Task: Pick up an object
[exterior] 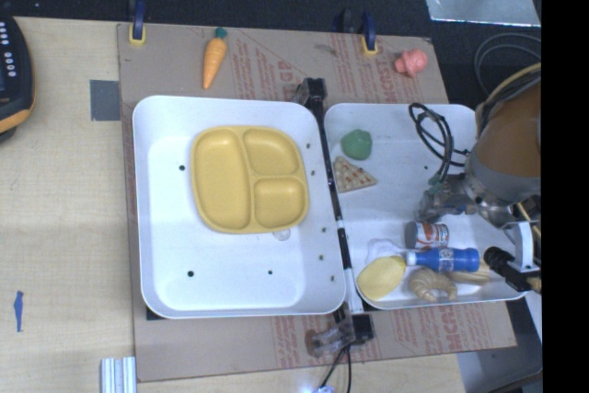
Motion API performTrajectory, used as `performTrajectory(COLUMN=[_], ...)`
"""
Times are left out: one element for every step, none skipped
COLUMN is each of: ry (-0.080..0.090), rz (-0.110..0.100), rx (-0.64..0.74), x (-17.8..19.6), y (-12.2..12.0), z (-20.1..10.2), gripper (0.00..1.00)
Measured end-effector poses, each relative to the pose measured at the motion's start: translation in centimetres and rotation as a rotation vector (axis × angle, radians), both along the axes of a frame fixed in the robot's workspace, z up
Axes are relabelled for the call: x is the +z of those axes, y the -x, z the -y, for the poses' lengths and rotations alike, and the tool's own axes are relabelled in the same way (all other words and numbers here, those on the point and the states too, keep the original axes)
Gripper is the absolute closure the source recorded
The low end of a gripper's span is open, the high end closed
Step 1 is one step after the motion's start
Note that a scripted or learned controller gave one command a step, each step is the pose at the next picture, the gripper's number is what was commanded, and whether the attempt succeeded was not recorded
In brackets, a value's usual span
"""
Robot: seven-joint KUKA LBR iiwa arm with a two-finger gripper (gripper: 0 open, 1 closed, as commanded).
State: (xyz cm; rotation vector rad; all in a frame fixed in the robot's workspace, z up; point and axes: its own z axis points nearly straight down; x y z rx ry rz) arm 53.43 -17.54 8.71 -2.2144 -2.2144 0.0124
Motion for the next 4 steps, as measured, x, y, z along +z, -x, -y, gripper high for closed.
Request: performTrajectory(ry=[0.005,-0.002,0.006,0.002], rz=[0.017,0.003,0.021,0.015], rx=[0.007,0.003,0.005,0.010], x=[0.6,2.1,10.2,4.2], y=[-6.8,2.7,-4.7,-12.5], z=[3.2,1.0,3.8,-0.4], gripper=[0.00,0.00,0.00,0.00])
